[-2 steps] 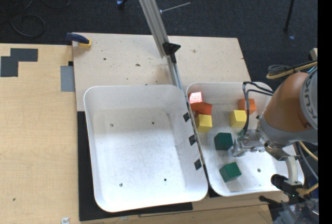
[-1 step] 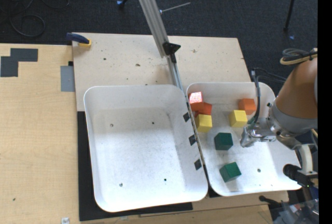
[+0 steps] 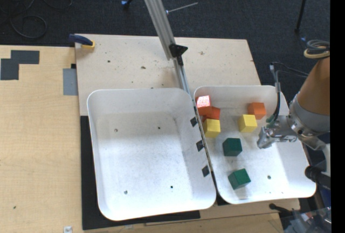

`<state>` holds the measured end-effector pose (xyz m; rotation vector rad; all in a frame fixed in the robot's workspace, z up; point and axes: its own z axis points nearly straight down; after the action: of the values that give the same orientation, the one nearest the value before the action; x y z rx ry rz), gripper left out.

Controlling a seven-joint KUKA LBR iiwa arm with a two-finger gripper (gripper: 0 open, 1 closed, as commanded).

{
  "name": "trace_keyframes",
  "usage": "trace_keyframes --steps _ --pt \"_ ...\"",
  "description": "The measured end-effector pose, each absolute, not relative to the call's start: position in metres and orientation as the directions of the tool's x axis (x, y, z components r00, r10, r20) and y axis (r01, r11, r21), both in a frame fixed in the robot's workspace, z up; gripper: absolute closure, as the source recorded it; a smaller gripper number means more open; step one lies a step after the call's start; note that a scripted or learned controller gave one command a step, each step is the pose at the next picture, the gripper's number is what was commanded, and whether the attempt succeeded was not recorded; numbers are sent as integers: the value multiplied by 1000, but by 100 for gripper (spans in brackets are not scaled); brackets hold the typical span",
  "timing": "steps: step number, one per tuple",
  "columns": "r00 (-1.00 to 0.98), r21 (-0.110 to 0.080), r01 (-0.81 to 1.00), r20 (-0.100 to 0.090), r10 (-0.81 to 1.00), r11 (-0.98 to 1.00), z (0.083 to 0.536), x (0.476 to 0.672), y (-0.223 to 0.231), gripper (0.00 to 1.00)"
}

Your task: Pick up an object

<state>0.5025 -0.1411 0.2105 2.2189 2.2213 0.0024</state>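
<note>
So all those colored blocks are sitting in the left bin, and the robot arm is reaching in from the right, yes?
Not quite. The camera view shows the blocks in the right bin: two orange blocks, two yellow blocks and two green blocks. The arm does reach in from the right, its gripper over that same bin.

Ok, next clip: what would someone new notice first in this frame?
Probably the cluster of coloured blocks in the right bin: two orange blocks, two yellow blocks and two green blocks. The gripper sits over that bin, just right of the upper green block, while the left bin lies beside it.
</note>
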Motion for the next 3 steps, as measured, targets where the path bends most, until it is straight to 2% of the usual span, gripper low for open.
trace_keyframes --steps 1,3 --pt "-1 -4 1000 1 1000 1 203 502 -141 100" --pt "-4 -2 1000 2 1000 4 205 527 -51 100"
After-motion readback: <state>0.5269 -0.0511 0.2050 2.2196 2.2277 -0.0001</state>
